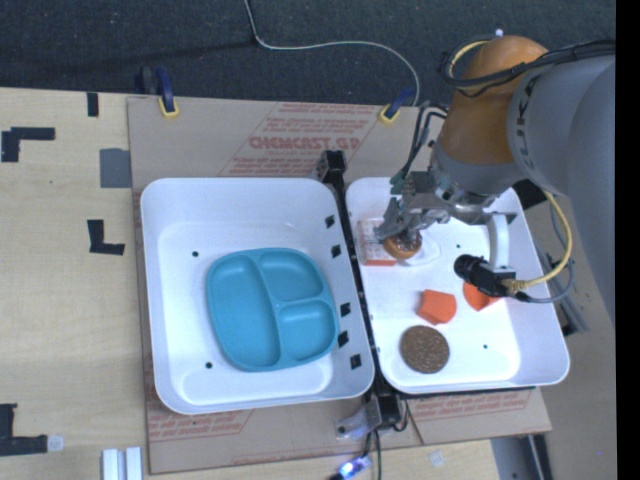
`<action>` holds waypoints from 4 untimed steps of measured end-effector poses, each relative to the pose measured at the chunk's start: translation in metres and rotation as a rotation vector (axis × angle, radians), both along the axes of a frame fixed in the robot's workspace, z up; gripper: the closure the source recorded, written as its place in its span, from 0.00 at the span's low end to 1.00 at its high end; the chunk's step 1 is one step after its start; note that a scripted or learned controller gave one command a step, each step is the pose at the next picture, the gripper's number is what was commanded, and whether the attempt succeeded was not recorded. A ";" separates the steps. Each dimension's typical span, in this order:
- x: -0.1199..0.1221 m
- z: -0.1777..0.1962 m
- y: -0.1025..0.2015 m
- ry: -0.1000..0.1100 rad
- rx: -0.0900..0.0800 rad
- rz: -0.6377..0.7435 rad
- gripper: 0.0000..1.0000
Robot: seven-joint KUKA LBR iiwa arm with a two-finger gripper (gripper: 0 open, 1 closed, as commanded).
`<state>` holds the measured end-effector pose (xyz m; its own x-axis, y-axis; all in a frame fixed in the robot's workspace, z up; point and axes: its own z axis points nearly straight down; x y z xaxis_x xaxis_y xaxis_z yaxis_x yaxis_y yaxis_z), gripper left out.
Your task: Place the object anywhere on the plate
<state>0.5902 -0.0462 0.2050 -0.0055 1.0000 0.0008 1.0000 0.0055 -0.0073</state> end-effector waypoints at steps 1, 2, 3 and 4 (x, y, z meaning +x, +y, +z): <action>-0.002 0.004 0.043 -0.001 0.000 0.001 1.00; -0.009 0.016 0.090 -0.002 0.000 0.001 1.00; -0.019 0.023 0.143 -0.002 0.000 0.003 1.00; -0.019 0.023 0.140 -0.001 -0.002 -0.001 0.00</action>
